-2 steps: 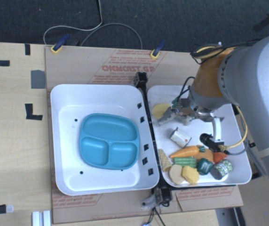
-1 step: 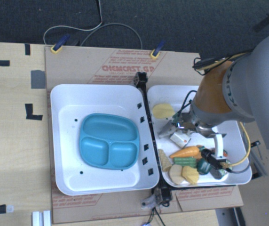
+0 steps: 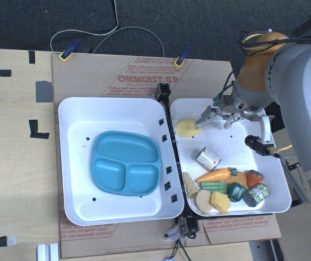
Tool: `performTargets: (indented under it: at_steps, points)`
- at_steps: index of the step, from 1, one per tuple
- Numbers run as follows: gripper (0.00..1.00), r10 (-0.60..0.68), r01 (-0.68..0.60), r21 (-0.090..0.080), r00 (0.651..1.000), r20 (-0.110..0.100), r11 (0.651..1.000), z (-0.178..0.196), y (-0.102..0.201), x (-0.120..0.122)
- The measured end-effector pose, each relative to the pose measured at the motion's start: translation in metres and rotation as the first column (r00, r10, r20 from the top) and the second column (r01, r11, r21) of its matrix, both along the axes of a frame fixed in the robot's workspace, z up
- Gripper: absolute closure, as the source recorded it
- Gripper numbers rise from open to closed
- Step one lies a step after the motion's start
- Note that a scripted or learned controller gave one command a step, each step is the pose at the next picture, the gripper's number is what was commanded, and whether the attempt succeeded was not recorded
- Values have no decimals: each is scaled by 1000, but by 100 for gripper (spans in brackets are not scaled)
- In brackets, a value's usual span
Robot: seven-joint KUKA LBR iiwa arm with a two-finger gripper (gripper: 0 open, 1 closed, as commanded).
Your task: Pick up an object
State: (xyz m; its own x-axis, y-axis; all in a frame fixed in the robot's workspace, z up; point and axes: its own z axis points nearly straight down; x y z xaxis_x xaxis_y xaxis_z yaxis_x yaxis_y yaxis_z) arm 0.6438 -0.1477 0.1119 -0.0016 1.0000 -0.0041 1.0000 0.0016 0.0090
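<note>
I see the hand (image 3: 201,119) spread open, touching a smooth pale yellow lump (image 3: 188,128) near the right bin's (image 3: 284,185) far-left corner; bare white floor surrounds it, toys crowd the near edge.

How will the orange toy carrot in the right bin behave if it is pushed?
The tapered orange toy carrot would probably roll in a curve, being round and narrowing. It looks like light plastic, so it should slide easily on the smooth white right bin, nudging the green toy vegetable beside it.
</note>
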Motion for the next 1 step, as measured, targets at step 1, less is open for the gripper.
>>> performTargets:
  at_steps: [1]
  points:
    - [0, 1, -1, -1, 1000, -4, 1000, -26, 48, -50]
